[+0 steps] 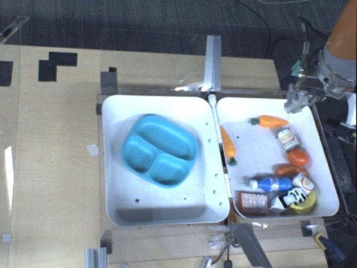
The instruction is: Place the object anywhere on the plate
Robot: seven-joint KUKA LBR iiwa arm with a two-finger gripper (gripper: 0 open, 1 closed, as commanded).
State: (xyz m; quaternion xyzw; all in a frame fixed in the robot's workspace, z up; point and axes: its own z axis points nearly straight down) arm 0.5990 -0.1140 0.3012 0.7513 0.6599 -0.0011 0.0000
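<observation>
Blue plastic is showing plainly in the left bin (111, 205): a divided plate (160, 150) with three compartments, rounded corners and a raised rim, is lying flat and slightly turned near the bin's middle, with nothing on it. The right bin (329, 175) is holding the loose objects. An orange toy carrot (269, 121) with a green tip is lying near the far wall, and a second carrot (227, 145) is leaning along the divider between the bins. A small can (287, 138) with a pale label is sitting below the first carrot, and a red-orange tomato-like piece (298, 157) is sitting just beside it. Toward the near edge, a blue bottle (271, 184) with a white cap is lying on its side, a dark red packet (254, 202) is resting under it, and a yellow item with a black-and-white label (298, 199) is crowding the corner. None of the label text is legible. The gripper (298, 101) is hanging over the far right corner of the right bin, with the orange-banded arm slanting in from the right; whether its fingers are apart or together cannot be told, and nothing is visible between them.
</observation>
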